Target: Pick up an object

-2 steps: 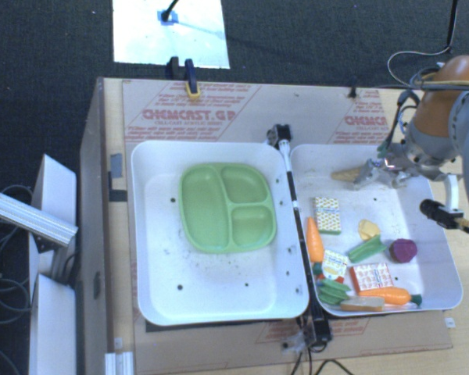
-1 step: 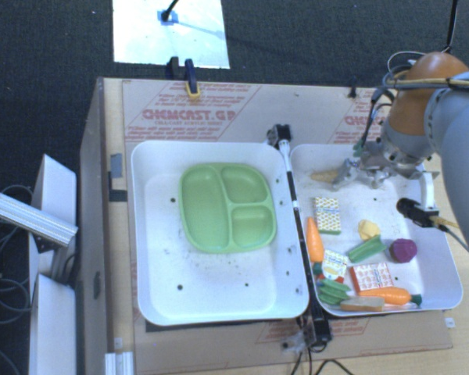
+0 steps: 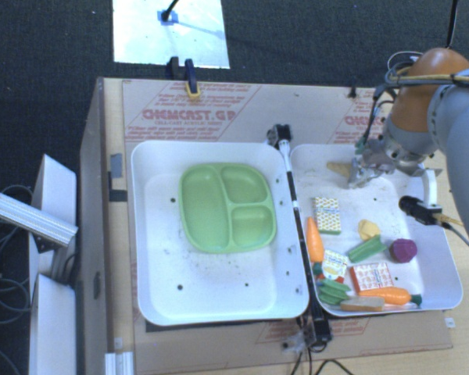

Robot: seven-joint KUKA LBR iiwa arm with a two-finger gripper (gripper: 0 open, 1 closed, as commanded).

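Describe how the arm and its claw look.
The arm is grey and rounded, with an orange dome-like band above the wrist. Thin cables loop around the wrist. The claw is small, metallic grey, at the end of a silvery wrist block. A black cable hangs from above near the arm.

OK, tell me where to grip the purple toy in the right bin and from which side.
Take the purple toy across its rounded middle, coming straight down from above. It is a small lump with no handle, and the green piece lies close on its camera-left, so set the fingers on its near and far sides, which look freer.
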